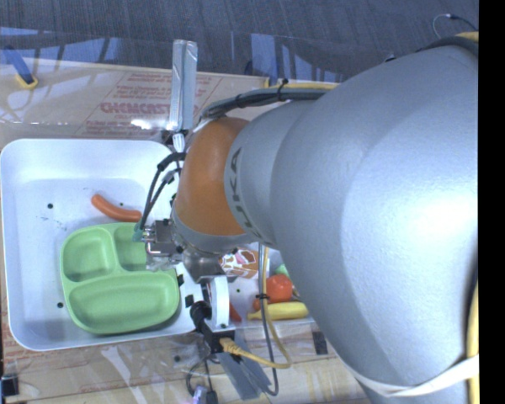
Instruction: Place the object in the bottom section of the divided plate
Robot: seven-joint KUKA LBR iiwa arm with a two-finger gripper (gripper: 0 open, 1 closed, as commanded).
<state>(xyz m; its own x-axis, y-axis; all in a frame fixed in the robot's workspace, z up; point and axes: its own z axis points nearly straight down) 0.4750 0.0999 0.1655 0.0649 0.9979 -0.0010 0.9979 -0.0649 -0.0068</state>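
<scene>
The green divided plate [118,284] sits near the left bin's [25,167] front edge, its large bottom section just left of the wrist. An orange carrot-like object [114,206] lies behind the plate, long axis slanting left-right. I cannot tell the gripper's grip state.

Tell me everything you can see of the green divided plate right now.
The green divided plate looks like matte plastic, rounded at the corners, with raised ridges splitting it into two smaller upper sections and one wide bottom section. It lies flat in the left white bin, toward its lower half. All visible sections look bare. An orange carrot-like piece lies just above its top edge. The arm's wrist overhangs its right side, hiding that edge.
</scene>
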